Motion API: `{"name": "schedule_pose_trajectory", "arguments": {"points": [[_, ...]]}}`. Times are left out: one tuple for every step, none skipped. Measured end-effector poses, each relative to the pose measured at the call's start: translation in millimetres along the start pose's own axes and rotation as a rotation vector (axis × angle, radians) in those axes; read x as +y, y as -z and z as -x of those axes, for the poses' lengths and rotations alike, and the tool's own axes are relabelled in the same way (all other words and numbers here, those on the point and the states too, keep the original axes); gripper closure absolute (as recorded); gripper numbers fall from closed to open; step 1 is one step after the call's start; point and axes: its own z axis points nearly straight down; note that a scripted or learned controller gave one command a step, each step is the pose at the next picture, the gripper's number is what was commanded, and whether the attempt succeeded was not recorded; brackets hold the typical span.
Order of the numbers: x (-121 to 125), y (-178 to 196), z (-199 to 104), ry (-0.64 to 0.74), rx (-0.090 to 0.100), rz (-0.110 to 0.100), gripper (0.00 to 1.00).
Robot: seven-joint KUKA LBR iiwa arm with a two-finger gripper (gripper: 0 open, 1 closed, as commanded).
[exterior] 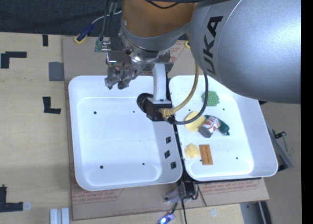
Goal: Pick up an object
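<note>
Overhead camera view: the gripper [119, 80] hangs over the left bin's [83, 169] back rim, its jaw state impossible to tell. The objects, including a yellow piece [193, 120] and a green toy [212, 98], lie in the right bin [261, 162]. Nothing looks grasped yet; next it likely must cross to that bin and descend.

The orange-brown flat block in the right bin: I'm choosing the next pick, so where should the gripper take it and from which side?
Probably from straight above, closing across the narrow width of the orange-brown block. It lies flat, long and thin. A yellow piece sits close on its left, so grip toward the end nearest the bin's front rim.
</note>
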Motion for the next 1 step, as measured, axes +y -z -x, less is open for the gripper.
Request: {"name": "schedule_pose_trajectory", "arguments": {"points": [[18.5,128.3,-0.3,0.001,0.002,0.006,1.00]]}}
